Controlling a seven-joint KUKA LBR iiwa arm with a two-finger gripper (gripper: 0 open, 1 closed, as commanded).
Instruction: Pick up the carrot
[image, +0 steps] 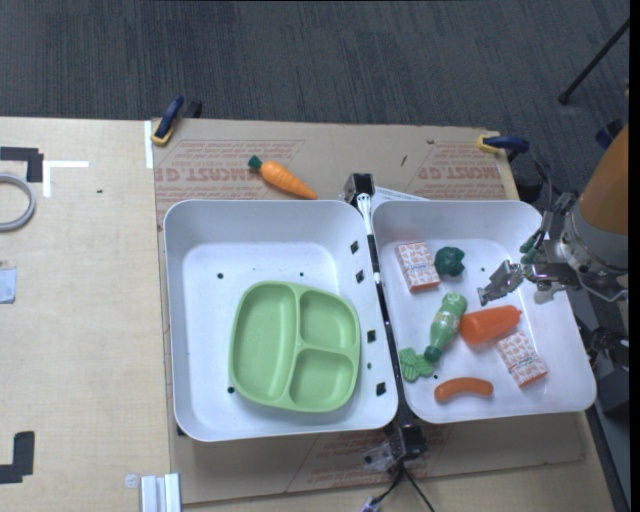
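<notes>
**Carrot outside the bins, gripper over the right bin**

Camera view: dark carpet behind a cardboard-covered bench (330, 160) bearing two white bins. The carrot (283, 177) lies on the cardboard beyond the far rim of the left bin (190, 300), well apart from everything else, green top pointing left. It looks like a light, stiff plastic toy, smooth and tapered, so likely to slip; best taken across its thick middle. The left bin holds a green divided plate (296, 346).

The gripper (505, 280) hangs over the right bin (560, 395), just above an orange block (490, 324). Its fingers (494, 290) appear slightly parted with nothing between them. Nearby lie a green bottle (446, 320), a sausage (464, 389) and two snack packets (416, 266).
</notes>
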